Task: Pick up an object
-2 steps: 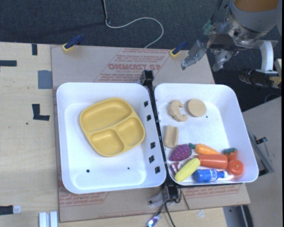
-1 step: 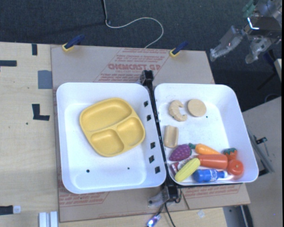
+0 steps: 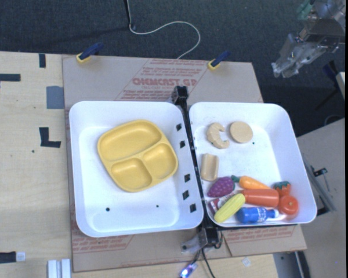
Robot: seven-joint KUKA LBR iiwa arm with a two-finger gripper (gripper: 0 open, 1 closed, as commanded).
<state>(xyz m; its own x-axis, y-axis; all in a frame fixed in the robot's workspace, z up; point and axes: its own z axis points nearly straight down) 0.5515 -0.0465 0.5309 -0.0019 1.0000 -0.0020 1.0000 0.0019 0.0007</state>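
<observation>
1. My gripper (image 3: 290, 57) hangs high at the upper right, off beyond the far right corner of the right bin (image 3: 278, 116) and well apart from everything in it. From this angle I cannot tell how my jaws stand, and I see nothing between them.
2. The right bin holds the toy food. Near its far wall a croissant (image 3: 217, 135) lies just beside a round cracker (image 3: 240, 132).
3. A tan bread slice (image 3: 209, 167) sits against the divider, below the croissant.
4. Along the near wall the rest is crowded together: purple grapes (image 3: 221, 186), a carrot (image 3: 253, 183), a red-orange sausage (image 3: 261, 197), a tomato (image 3: 288, 205), a yellow corn cob (image 3: 229, 207) and a blue bottle (image 3: 256, 215), most of them touching.
5. The left bin (image 3: 81, 155) carries a yellow divided tray (image 3: 137, 154), lying at a slant near its middle.
6. Both bins rest on a cardboard sheet (image 3: 162, 80) fastened by two blue-and-yellow clamps (image 3: 89, 52) at its far edge.
</observation>
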